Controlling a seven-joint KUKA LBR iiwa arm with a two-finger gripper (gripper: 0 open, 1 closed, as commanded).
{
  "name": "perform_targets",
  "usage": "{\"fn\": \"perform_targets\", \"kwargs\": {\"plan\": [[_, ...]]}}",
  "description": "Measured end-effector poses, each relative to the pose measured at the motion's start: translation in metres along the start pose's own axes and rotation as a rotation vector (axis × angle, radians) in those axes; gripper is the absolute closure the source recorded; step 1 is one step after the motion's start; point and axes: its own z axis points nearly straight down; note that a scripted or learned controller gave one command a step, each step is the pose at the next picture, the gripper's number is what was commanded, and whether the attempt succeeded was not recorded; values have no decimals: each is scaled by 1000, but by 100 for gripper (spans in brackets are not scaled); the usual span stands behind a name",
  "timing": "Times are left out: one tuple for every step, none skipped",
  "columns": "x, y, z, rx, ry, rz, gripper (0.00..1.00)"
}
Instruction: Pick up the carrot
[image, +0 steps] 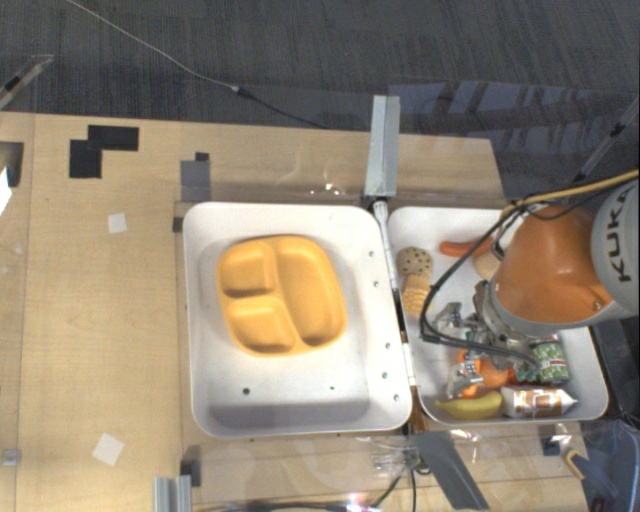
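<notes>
While the arm (560, 270) hangs low over the right bin (597, 395), I look for the carrot (490, 374). I read the orange piece just under the wrist hardware, near the bin's front edge, as that carrot, though most of it is covered and I cannot be sure of its full outline. Its long axis is too hidden for me to call; what shows runs roughly across the bin, left to right.

My gripper (470, 372) sits directly above or against that orange piece, so the carrot lies essentially under the tool rather than off to a side. Whether the two are touching I cannot tell. How wide the tool stands, and whether anything is caught in it, is hidden by the wrist and cables, so I make no claim of a hold.

Crowding matters here: a banana (472, 406) lies just in front of the carrot, a white packet (538, 402) beside it, a green packet (548, 360) to the right. A cookie (414, 262) and a reddish sausage-like piece (462, 247) sit toward the back. The yellow divided tray (282, 294) rests in the left bin (215, 400), well apart.
</notes>
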Motion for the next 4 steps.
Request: {"fn": "perform_targets", "kwargs": {"plan": [[1,0,0,0,0,3,0],[5,-3,0,1,1,120,0],[2,-2,-13,1,-8,116,100],[2,-2,-12,1,-7,116,0]]}}
